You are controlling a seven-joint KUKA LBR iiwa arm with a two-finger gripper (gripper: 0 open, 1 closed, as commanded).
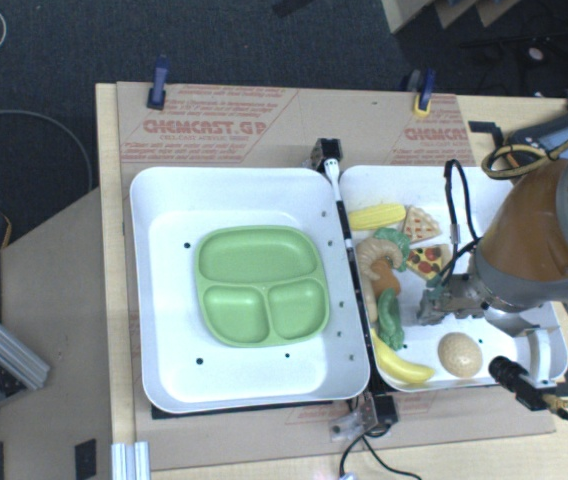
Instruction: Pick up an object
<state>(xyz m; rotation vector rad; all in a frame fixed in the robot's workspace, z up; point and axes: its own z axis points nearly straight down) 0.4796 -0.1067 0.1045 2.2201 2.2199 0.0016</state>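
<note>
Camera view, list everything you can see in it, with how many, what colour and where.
shallow white plastic bins: two, white, side by side on the bench
green divided plastic plate: one, pale green, three compartments, middle of the left bin
yellow toy corn cob: one, yellow, top of the right bin
toy pizza slices: two, tan with red, right bin beside the corn
tan toy pastry: one, beige, right bin below the corn
green toy vegetable: one, dark green, right bin centre
yellow toy banana: one, yellow, right bin's near edge
round beige toy bread roll: one, beige, right of the banana
clamps: two, blue and yellow, bench's far edge
gripper: one, grey, low over the right bin, beside the green vegetable
</note>
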